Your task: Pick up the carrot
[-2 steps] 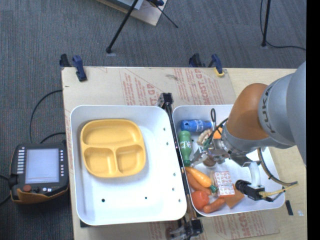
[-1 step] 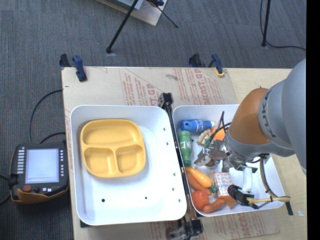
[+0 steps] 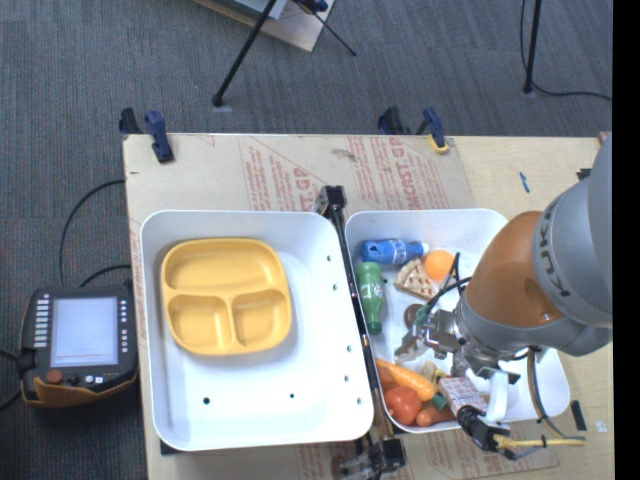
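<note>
The carrot (image 3: 408, 378) is orange and tapered. It lies flat near the front left corner of the right bin (image 3: 430, 214), pointing left toward the divider. My gripper (image 3: 418, 336) hangs just above and behind the carrot, over the middle of that bin, with the orange-banded wrist behind it to the right. Nothing shows between its fingers, and their spacing is hidden by the metal of the hand.
Around the carrot lie a red tomato (image 3: 403, 405), a pink packet (image 3: 462, 394), a green bottle (image 3: 371, 294), a blue bottle (image 3: 392, 251), a waffle piece (image 3: 416, 279) and an orange ball (image 3: 438, 264). The left bin (image 3: 152, 318) holds a yellow divided plate (image 3: 228, 295).
</note>
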### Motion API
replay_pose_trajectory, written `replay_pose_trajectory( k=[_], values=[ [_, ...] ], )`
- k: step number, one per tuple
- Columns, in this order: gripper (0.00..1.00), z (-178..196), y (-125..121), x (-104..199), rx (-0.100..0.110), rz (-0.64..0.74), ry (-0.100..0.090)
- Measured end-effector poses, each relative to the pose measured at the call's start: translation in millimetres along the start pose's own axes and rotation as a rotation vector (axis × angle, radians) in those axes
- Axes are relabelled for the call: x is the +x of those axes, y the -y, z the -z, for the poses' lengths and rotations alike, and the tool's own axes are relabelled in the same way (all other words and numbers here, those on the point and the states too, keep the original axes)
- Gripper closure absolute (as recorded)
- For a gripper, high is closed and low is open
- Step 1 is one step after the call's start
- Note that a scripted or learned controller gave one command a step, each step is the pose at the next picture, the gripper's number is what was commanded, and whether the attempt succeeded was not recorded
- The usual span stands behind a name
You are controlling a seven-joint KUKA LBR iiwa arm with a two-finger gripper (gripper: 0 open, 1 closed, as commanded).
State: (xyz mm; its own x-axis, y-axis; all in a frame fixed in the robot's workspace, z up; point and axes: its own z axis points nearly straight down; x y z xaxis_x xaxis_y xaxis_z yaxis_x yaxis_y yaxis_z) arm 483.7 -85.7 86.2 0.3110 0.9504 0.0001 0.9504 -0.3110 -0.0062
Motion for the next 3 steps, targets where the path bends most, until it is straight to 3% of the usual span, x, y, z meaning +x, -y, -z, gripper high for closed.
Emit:
replay_pose_trajectory(
  k=[1,2,3],
  values=[
    [0.0,12.9,-69.6,-12.3,-0.004,0.018,0.0],
    [0.0,0.6,-128.1,-34.5,-0.001,-0.055,0.0],
    [0.0,2.3,-186.3,-50.4,-0.003,-0.245,-0.001]
  ],
)
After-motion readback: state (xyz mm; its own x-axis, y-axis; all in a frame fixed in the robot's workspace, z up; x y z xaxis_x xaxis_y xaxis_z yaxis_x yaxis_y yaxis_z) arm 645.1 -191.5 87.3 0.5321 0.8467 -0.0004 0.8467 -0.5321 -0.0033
